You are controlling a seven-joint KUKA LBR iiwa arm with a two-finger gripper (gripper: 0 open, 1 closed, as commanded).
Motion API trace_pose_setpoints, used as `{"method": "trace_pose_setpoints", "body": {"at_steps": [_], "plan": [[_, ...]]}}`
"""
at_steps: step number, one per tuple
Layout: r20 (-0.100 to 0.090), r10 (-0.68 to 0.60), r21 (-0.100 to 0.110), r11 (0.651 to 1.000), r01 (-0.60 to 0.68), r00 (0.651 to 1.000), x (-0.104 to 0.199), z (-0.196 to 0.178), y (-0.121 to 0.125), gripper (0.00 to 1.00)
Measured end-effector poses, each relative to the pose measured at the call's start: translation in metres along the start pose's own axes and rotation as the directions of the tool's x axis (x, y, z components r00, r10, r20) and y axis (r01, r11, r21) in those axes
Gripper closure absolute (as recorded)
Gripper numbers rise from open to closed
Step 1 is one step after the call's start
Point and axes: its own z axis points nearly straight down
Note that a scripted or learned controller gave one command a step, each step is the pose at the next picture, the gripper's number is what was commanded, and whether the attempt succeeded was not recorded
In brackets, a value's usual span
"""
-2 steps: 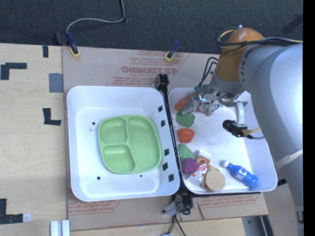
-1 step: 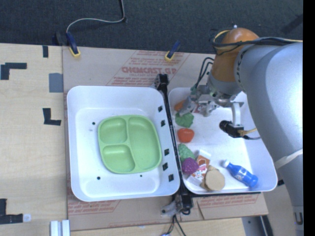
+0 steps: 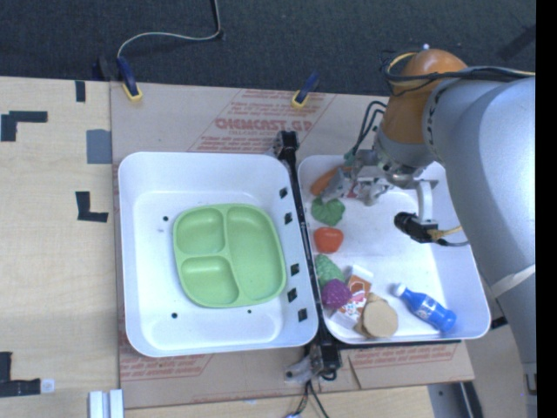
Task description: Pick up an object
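My gripper [image 3: 359, 186] hangs low over the far left part of the right bin [image 3: 461, 273]. Just to its left lies an orange carrot [image 3: 323, 181], and a green leafy piece [image 3: 328, 210] sits right below that. A red tomato [image 3: 328, 239] lies a little nearer along the bin's left wall. I see nothing held in the gripper.
Near the right bin's front are a green broccoli [image 3: 327, 268], purple grapes [image 3: 335, 295], a red and white packet [image 3: 356, 289], a round tan biscuit [image 3: 379, 319] and a blue bottle [image 3: 427, 309]. The left bin [image 3: 144, 233] holds a green divided plate [image 3: 230, 255].
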Motion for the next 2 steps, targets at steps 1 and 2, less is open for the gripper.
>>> {"method": "trace_pose_setpoints", "body": {"at_steps": [1, 2], "plan": [[0.008, -0.001, 0.005, 1.0, 0.001, 1.0, 0.0168, 0.0001, -0.0014, 0.0], [-0.001, -0.001, 0.0, 1.0, 0.001, 1.0, 0.014, 0.0002, 0.0, 0.0]]}}
